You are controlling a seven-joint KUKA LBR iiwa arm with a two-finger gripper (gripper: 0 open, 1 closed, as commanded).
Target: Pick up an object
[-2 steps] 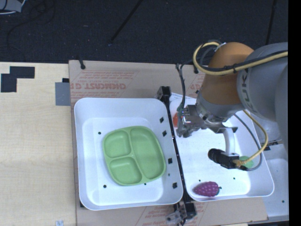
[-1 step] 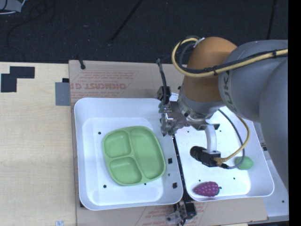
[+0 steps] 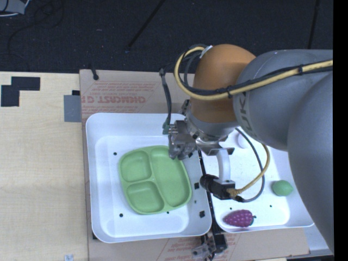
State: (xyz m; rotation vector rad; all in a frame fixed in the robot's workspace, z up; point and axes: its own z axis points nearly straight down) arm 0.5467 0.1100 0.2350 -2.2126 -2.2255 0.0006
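Green tray (image 3: 155, 180) smooth matt plastic; bins (image 3: 103, 178) glossy white.

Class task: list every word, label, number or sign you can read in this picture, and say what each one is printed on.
Red print on the cardboard sheet behind the left bin: upside down and blurred, not readable for certain.
Red print on the cardboard at the front edge: too small to read.

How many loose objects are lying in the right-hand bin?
2: a green ball near the bin's right side and a purple bunch of grapes by its front edge. The arm covers much of that bin, so more may be hidden.
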